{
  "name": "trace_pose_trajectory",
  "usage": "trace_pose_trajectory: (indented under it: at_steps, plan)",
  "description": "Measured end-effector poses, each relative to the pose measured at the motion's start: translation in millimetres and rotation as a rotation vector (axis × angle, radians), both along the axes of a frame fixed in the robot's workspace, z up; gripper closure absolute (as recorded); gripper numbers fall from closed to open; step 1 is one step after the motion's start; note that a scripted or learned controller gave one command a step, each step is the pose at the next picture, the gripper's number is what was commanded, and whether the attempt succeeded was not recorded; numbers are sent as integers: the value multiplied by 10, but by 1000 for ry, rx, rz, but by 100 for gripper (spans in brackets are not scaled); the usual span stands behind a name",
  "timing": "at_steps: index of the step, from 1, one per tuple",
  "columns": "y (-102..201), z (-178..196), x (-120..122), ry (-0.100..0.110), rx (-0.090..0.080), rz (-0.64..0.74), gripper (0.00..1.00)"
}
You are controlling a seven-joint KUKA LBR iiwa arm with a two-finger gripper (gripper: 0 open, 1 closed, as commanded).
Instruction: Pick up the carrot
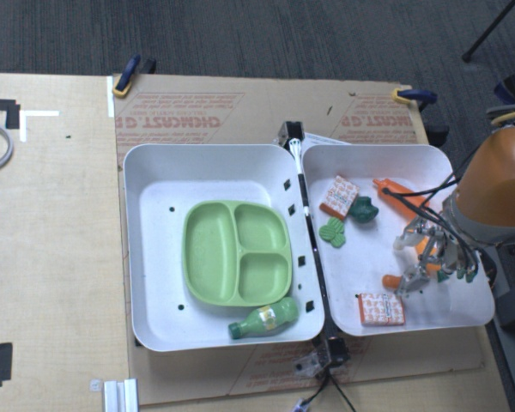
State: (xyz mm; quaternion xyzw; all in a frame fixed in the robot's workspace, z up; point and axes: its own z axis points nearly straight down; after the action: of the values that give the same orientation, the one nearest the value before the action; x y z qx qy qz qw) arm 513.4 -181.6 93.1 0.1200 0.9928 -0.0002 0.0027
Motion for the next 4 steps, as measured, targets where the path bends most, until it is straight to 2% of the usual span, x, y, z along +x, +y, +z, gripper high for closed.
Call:
trace_pose_trajectory:
  at_steps: [1,2,3,4]
  plan:
    - [2,102,16,-4,0,-4,100]
    - [3,204,34,-9,0,-7,100]
    - [802,1304,627,0,-1,439,100]
    - [801,1304,627,0,0,439,0]
